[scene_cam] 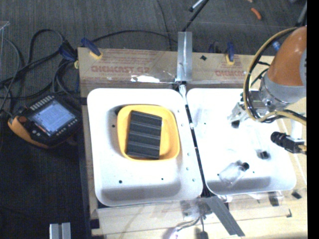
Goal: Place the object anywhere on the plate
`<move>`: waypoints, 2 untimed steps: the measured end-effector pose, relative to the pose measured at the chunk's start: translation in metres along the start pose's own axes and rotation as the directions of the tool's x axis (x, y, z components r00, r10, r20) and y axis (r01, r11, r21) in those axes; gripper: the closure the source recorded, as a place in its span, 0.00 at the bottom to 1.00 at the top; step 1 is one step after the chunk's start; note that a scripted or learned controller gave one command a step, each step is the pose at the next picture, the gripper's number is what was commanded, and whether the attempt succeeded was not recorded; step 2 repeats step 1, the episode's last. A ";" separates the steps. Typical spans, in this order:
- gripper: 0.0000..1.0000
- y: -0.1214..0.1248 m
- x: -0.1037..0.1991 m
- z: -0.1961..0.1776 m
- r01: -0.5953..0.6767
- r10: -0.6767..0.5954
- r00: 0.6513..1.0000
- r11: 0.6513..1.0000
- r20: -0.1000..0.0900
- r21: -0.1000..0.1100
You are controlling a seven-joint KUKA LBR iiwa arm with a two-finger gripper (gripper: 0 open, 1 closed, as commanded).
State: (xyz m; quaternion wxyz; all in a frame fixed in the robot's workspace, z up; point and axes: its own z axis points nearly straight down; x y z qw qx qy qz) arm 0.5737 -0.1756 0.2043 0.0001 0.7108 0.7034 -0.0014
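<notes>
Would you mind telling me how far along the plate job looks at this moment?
It looks essentially done: the dark ribbed block lies flat on the yellow plate in the left bin, fully within the plate's rim. Nothing appears in hand; the arm sits over the right bin, well away from the plate. What seems left is only for the arm to clear off.

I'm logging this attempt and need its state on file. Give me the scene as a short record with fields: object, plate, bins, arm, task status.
object: dark ribbed block, lying flat
plate: yellow plate, under the block
bins: left bin holds plate and block; right bin beside it holds a small clear item
arm: grey with orange band, over the right bin's far right side
task status: block rests on the plate, apart from the arm; looks done
</notes>
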 end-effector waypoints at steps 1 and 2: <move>0.00 0.000 0.000 0.000 0.000 0.000 1.000 1.000 0.000 0.000; 0.00 0.000 0.000 0.000 0.000 0.000 1.000 1.000 0.000 0.000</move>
